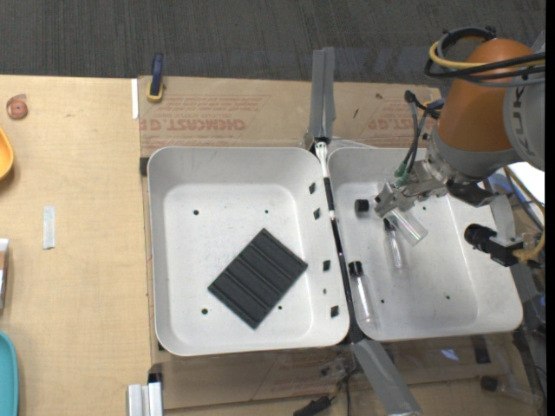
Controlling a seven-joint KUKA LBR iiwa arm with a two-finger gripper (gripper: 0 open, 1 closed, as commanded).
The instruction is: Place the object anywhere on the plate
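Dark carpet is showing behind the wooden bench (69, 232), where two white bins are sitting side by side. From the overhead camera I am watching the gripper (401, 219) hovering low in the right bin (486, 310), with a clear tube-like object (409, 229) apparently between its fingers, though I am not sure. The dark ribbed plate (258, 277) is lying in the left bin (173, 319). I am worrying the slick tube slips loose crossing the divider.
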